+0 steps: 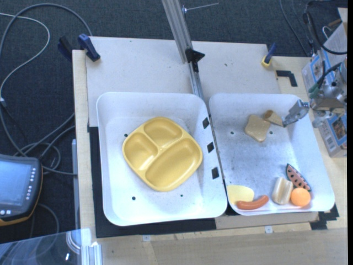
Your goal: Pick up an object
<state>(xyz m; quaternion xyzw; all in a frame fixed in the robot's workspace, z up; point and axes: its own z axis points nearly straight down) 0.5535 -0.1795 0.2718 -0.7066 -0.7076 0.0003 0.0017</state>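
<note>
The gripper [293,114] is hovering at the three o'clock edge of the right bin [314,142], its tip just beside two tan bread-like pieces; whether its fingers are spread or pressed together, I cannot tell. The larger tan piece [257,128] is lying toward twelve o'clock in that bin, the smaller tan piece [272,117] touching it. Along the six o'clock rim are sitting a yellow slice [240,192], a sausage [252,204], a pale roll [282,190], an orange ball [300,197] and a dark spotted wedge [298,176]. The left bin [110,120] is holding a yellow divided plate [161,153] on the tabletop [143,65].
</note>
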